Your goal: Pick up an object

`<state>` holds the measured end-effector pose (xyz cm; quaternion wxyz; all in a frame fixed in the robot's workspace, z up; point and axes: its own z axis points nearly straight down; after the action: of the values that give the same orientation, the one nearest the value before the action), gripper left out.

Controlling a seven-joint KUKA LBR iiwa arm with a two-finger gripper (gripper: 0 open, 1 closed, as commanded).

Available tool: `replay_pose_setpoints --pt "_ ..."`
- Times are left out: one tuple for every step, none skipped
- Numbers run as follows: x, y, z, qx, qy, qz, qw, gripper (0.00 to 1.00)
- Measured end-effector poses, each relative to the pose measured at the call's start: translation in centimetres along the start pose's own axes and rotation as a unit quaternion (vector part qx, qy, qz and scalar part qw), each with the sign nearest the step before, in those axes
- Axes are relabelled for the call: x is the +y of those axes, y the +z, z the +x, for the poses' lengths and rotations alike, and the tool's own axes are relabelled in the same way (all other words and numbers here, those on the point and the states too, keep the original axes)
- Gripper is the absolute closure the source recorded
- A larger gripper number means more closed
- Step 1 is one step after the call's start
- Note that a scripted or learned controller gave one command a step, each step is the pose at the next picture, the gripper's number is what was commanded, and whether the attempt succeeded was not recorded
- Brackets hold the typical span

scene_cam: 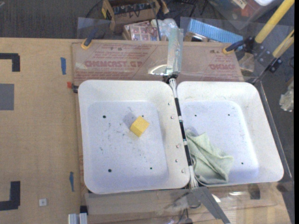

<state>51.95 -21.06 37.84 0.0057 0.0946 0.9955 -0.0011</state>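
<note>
A small yellow block (pixel 139 126) lies near the middle of the left white bin (pixel 93 101). A crumpled pale green cloth (pixel 210 157) rests in the right white bin (pixel 252 106), against its near left corner and partly over the divider between the bins.
A cardboard sheet (pixel 121 62) with a clear panel stands behind the bins. Boxes and clutter (pixel 140 17) sit beyond it. Yellow poles (pixel 275 15) cross the upper right. The wooden bench (pixel 37 125) stretches to the left of the bins.
</note>
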Motion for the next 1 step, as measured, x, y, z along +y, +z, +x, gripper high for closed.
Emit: replay_pose_setpoints --pt "2.70 1.41 -2.19 0.000 -0.177 -0.001 0.9843 1.00"
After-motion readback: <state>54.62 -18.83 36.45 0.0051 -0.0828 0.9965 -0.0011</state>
